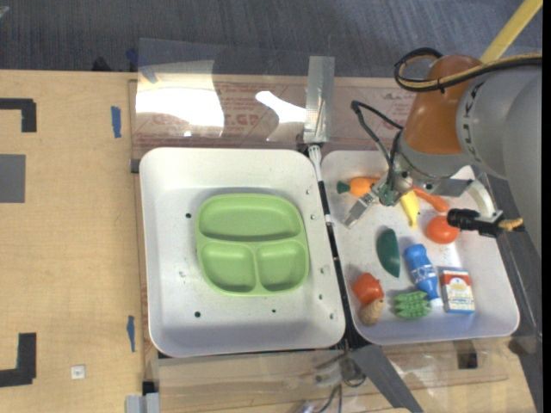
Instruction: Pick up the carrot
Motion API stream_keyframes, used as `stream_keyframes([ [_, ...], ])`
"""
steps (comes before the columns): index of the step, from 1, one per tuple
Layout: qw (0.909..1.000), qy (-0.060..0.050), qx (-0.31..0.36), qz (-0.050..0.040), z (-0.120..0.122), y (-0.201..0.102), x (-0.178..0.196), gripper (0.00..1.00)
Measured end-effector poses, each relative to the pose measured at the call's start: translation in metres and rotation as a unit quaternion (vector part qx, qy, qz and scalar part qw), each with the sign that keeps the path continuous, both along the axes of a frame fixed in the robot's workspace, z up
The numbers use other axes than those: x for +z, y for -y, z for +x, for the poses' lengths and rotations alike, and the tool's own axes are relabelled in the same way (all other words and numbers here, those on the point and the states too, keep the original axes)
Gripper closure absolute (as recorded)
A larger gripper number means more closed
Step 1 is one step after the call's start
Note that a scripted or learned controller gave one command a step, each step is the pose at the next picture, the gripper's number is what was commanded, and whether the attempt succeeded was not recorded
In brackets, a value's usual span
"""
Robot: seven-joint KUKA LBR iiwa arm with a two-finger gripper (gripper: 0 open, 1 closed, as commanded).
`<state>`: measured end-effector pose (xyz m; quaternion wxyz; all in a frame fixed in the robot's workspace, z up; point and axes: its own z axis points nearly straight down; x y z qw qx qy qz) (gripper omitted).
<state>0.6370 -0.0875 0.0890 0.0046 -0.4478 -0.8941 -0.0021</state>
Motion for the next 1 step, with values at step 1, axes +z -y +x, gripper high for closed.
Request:
stream_keyframes([
  [1,0.9999,0.011,0.0,-0.0045,0.005,0.0022,0.014,1.0],
])
